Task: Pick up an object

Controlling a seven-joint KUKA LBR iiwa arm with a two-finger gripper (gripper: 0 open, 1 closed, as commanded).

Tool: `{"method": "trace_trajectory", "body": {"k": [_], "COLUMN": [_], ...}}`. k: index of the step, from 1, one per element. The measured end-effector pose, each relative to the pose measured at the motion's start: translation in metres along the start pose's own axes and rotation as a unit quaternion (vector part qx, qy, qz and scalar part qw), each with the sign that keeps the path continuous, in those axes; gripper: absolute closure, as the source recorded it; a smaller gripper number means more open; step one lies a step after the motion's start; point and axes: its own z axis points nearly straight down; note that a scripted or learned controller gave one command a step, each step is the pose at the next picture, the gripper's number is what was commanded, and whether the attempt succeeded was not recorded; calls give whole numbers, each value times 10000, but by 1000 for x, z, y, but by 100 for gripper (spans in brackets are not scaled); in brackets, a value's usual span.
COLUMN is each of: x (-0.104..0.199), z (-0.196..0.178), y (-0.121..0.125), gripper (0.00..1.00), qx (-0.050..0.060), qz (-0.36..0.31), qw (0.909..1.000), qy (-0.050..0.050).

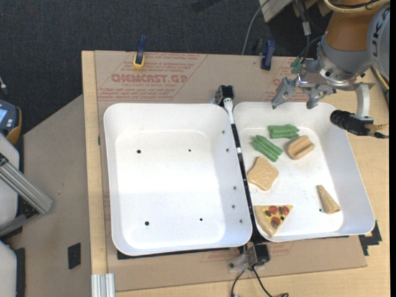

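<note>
Pizza slice [274, 217]: we find it nearest the camera, at the front left corner of the right bin [354, 184], tip pointing toward the front rim.
Wedge piece [328, 199]: we note a tan wedge at the front right of the same bin, well apart from the pizza slice, narrow end pointing toward the back.
Toast slice [263, 174]: it lies flat near the bin's left wall, mid-depth.
Bread roll [299, 147]: a short tan roll, tilted, just right of the green pieces.
Green bean pods [267, 146]: one lies on a diagonal; a second pod [283, 130] lies behind it, long axis running left to right, nearly parallel to the back rim.
Left bin [124, 166]: we see bare white floor with four dark dots.
Claw [297, 95]: it hangs over the back rim of the right bin, spread wide, two fingertips well apart, nothing between them and nothing touched.
Key relation: we judge the rear green pod to be the nearest candidate; it lies toward the camera and slightly left of the claw, roll a little farther right.
Next move, our judgement: the claw must come forward and down, fingers straddling the pod's short axis.
Table [154, 79]: brown board under both bins, clamps at its far edge.
</note>
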Motion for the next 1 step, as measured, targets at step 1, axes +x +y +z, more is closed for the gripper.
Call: {"method": "trace_trajectory", "body": {"k": [1], "x": [-13], "z": [82], "y": [-113], "gripper": [0], "qx": [73], "qz": [26], "qw": [10000], "qy": [16]}}
